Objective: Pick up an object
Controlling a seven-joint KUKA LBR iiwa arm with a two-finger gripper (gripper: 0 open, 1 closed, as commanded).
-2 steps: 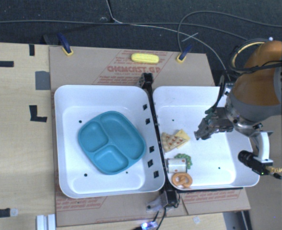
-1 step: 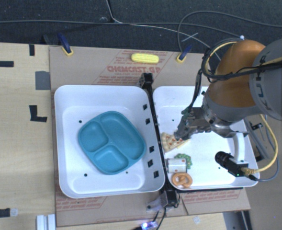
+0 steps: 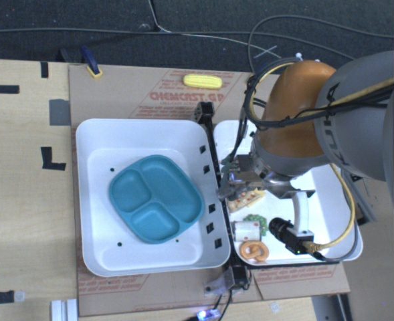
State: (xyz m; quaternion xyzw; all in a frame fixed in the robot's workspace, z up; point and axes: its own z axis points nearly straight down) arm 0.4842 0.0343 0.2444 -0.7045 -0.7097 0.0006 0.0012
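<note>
- Now low at the left edge of the right bin [image 3: 330, 206]: gripper [image 3: 233, 184], close against the wall shared with the left bin [image 3: 93, 199].
- Spread or closed: cannot tell, lost among the wrist parts.
- Just beside the gripper, on its near side: tan piece [image 3: 248, 198], ridged, lying flat; contact unclear.
- Nearer the front rim, roughly in a line: green bit [image 3: 253, 218], white block [image 3: 246, 230], ring [image 3: 253, 250], brown and flat.
- Flat in the middle of the left bin: blue plate [image 3: 155, 198] with three compartments, well apart from the gripper.
- Outside both bins, on the cardboard [image 3: 130, 89] past the far rims: yellow piece [image 3: 202, 81].
</note>
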